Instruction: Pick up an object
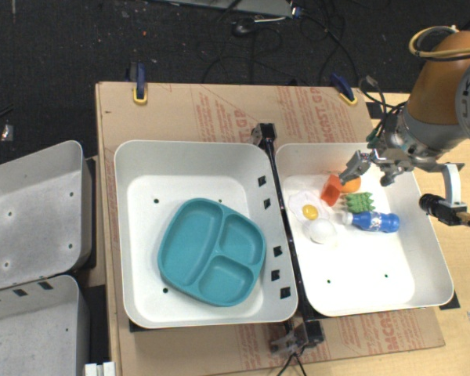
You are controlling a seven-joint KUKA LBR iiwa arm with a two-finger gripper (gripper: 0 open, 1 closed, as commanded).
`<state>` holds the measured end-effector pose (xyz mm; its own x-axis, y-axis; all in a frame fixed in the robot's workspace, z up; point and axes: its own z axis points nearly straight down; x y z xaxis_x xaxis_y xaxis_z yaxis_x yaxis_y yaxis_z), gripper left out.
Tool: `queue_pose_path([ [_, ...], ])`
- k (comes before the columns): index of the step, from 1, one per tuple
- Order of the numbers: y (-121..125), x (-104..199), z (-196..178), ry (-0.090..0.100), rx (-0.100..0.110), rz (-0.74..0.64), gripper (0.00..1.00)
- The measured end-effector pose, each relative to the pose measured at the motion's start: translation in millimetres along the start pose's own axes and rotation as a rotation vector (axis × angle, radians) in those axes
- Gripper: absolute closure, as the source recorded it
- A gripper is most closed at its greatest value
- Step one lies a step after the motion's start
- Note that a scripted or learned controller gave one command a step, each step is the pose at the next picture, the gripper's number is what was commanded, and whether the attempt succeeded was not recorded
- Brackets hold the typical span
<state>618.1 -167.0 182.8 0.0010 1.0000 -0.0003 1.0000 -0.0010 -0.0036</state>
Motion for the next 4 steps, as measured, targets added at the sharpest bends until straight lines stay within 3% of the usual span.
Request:
queue_pose_path([
  [2,8,10,89,-0.001,-0.009,-0.003,0.00],
  [3,10,8,74,-0.006,-0.019,-0.003,1.00],
  [4,12,19,19,0.000,-0.009,-0.005,1.00],
])
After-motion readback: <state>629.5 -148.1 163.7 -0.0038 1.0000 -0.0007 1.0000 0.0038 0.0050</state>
